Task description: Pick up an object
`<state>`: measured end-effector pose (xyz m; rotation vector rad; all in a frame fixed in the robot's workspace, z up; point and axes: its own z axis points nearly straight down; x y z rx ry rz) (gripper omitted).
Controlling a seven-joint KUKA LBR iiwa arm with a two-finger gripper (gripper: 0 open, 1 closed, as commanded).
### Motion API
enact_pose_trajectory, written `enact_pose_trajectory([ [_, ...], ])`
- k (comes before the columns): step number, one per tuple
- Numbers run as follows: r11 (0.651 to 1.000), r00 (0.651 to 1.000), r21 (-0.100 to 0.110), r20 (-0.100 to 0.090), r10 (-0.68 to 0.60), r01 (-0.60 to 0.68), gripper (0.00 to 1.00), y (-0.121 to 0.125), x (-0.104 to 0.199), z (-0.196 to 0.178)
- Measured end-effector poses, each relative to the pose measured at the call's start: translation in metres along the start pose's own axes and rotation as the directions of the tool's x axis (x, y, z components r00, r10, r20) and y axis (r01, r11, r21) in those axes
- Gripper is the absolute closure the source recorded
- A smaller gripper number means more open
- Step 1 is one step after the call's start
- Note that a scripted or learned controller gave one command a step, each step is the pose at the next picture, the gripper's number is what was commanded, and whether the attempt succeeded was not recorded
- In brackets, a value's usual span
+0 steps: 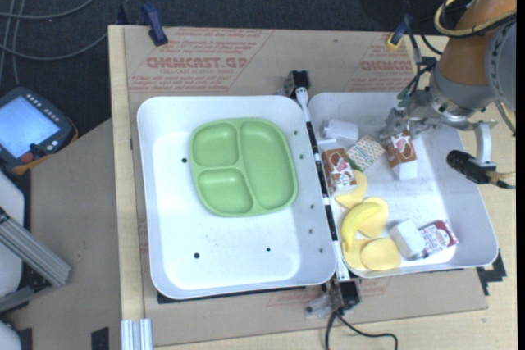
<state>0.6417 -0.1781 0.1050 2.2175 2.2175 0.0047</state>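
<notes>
Your claw (399,125) sits low over the upper part of the right bin (476,217), right above a small brown-and-white carton (401,153); can't tell from this slanted view how the claw is set, since the wrist and cabling crowd it, and nothing clearly sits in its grip. Likely target is that carton, touching or just under the claw tip. Beside it lies a patterned packet (366,152), a white cup-like piece (340,129) near the bin's top left, another brown carton (338,167) against the divider wall, two bananas (363,221) curled in the lower left corner, a yellow round piece (379,253), and a red-and-white packet (433,238) with a white block (406,237) next to it. The clutter is bunched on the left side, so the carton standing apart up top is probably the easiest pick. The left bin (164,242) carries a green sectioned tray (244,166), likely not the target, well away from the arm. Both bins rest on the tabletop (246,61). Judging by this, the grasp isn't confirmed yet.
</notes>
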Motion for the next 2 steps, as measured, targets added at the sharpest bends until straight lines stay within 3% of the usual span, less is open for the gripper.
enact_pose_trajectory([
  [1, 1.0, 1.0, 0.004, -0.002, -0.002, 0.002, 1.0, 0.012, 0.077, -0.072],
  [2, 1.0, 1.0, 0.008, -0.003, -0.002, 0.002, 1.0, -0.017, 0.12, -0.106],
])
